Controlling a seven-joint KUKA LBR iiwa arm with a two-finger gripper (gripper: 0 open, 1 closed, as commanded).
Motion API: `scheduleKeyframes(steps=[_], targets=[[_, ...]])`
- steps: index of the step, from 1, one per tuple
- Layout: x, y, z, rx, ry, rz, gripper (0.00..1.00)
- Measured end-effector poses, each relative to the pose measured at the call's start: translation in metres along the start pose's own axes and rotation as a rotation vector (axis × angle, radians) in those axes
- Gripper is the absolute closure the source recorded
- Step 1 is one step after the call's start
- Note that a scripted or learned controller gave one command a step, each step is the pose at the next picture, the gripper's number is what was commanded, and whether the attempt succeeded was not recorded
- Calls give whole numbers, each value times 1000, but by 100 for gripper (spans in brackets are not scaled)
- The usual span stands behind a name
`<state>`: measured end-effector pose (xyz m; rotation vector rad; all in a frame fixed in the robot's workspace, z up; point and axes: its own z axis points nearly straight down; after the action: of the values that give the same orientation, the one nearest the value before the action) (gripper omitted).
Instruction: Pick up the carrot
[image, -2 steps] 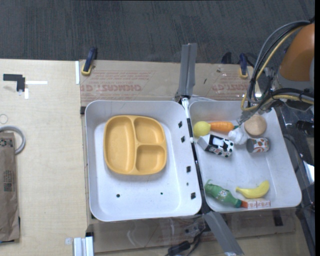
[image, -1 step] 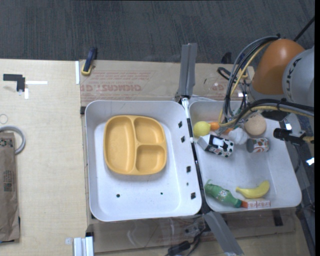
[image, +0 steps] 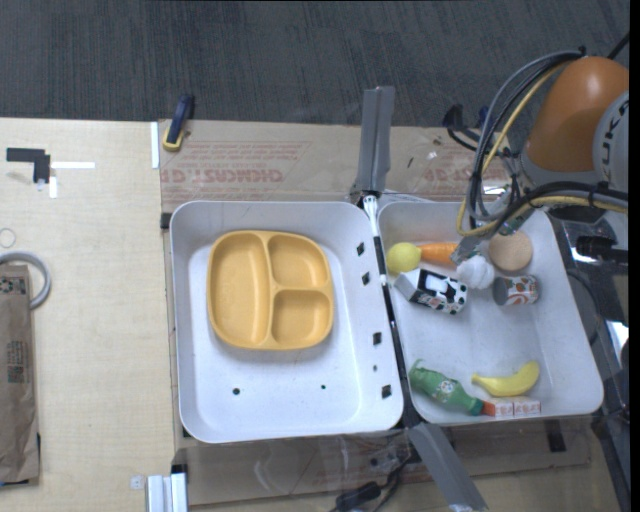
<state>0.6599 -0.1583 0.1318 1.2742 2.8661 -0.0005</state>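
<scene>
Camera view gives you the near edge of the right bin (image: 560, 405) first: a green bottle (image: 445, 390) lies at its near left corner, with a banana (image: 508, 380) just to its right and a small white and red packet (image: 515, 408) against the near wall. The middle of that bin's floor is bare, so there is open room between these near things and the cluster farther back.

Farther in, you see a black and white cow toy (image: 440, 292) lying beside the divider between the bins, and a small printed can (image: 520, 291) to its right. Just beyond them the gripper (image: 472, 262) comes down from the right under a bundle of cables. You cannot tell how its fingers stand, since the wrist and a white ball (image: 478, 271) crowd that spot. A tan egg-shaped thing (image: 511, 252) sits just right of it.

The carrot (image: 437, 252) lies on the bin floor just left of the gripper, its left end touching a yellow lemon (image: 403, 258) by the divider. Nothing shows the carrot gripped.

In the left bin (image: 190, 300) a yellow divided plate (image: 270, 290) lies left of centre, with bare floor around it. On the far bench a blue and yellow tool (image: 179, 122) rests.
</scene>
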Motion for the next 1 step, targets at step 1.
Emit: scheduleKeyframes(steps=[1], targets=[[14, 3, -27, 0, 0, -200, 0]])
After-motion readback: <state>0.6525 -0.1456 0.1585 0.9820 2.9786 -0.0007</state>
